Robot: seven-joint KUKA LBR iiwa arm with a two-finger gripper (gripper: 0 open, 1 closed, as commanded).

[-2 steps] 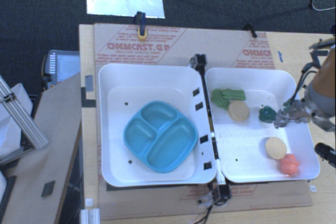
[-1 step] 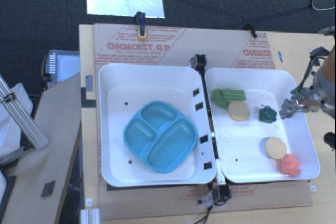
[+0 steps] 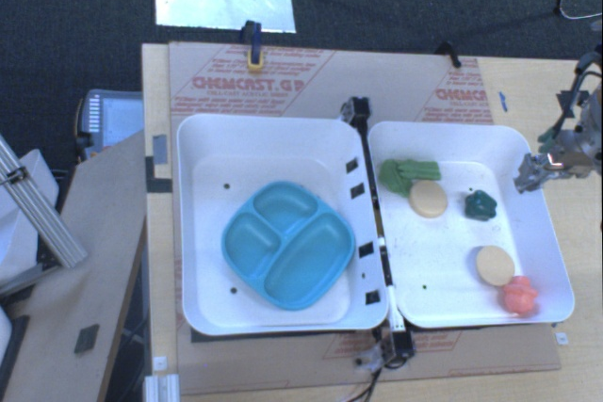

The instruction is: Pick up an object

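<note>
The left bin holds a glossy blue plastic plate with three compartments. The right bin holds small toy foods: a leafy green piece touching a round tan disc, a dark green lump, another tan disc and a knobbly pink piece beside it. The gripper hangs over the right bin's far right rim, nothing visibly between its fingers, their spread too blurred to tell.

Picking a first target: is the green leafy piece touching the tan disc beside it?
Touching. The camera view shows the tan disc overlapping the lower right edge of the green leafy piece, with no white bin floor between them.
</note>
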